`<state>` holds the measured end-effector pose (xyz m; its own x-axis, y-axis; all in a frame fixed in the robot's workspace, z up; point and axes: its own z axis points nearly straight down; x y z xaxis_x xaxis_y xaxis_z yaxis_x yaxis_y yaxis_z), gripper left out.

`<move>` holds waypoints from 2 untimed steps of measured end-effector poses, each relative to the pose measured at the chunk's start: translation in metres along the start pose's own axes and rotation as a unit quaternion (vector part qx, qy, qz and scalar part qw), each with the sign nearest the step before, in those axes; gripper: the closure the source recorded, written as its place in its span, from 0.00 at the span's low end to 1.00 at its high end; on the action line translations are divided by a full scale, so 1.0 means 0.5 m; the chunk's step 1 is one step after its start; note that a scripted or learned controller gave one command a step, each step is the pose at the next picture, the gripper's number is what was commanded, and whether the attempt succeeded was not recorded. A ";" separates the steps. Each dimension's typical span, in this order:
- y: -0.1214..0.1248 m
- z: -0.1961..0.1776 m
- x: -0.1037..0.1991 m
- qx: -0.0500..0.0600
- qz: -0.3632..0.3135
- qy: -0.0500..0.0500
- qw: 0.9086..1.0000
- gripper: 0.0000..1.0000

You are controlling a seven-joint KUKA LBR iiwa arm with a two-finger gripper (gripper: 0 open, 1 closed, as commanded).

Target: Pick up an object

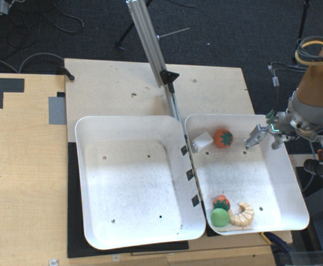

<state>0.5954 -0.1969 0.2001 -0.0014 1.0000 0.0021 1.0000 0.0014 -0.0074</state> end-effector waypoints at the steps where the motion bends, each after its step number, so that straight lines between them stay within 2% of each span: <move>1: 0.002 -0.006 0.000 -0.002 -0.001 -0.001 1.000 0.00; 2: 0.001 0.082 0.009 0.000 0.000 0.000 1.000 0.00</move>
<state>0.5958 -0.1922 0.1590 -0.0022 1.0000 0.0021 1.0000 0.0022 -0.0068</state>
